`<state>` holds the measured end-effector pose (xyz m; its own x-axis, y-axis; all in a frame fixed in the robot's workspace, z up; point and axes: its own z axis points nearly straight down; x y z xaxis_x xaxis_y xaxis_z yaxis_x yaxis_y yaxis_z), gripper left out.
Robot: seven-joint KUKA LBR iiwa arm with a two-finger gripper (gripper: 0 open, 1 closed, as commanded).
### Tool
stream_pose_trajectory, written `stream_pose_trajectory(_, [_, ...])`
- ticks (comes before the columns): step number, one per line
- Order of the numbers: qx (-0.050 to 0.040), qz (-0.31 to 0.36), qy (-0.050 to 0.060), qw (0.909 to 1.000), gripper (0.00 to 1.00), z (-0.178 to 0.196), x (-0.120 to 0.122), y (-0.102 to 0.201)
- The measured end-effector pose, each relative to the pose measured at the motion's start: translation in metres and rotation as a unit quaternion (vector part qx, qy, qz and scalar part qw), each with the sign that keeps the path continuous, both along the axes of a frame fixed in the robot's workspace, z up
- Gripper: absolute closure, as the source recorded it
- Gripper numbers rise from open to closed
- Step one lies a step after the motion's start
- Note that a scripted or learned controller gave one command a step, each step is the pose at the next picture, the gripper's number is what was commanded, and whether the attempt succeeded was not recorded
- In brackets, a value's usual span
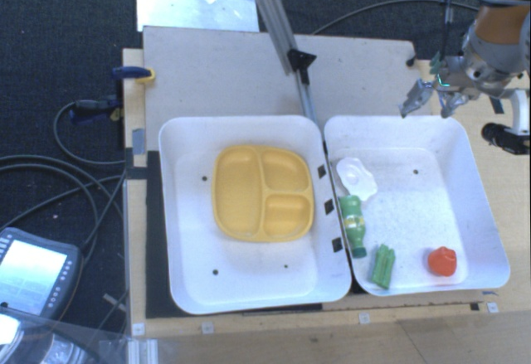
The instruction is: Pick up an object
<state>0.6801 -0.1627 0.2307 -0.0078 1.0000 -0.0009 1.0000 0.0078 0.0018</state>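
The gripper [430,99] hangs over the far edge of the right bin [477,180], near its far right corner, fingers spread wide and holding nothing. In that bin a white cup [355,176] lies by the left wall, a green bottle [353,224] just nearer along the same wall, a green block [382,265] near the near edge, and a red object [442,261] toward the near right corner. The left bin [187,213] carries a yellow tray [263,192] at its middle.
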Motion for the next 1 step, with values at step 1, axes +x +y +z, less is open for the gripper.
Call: stream_pose_trajectory(1, [-0.0005, 0.001, 0.0, 1.0, 0.0, 0.0002, 0.0, -0.0003])
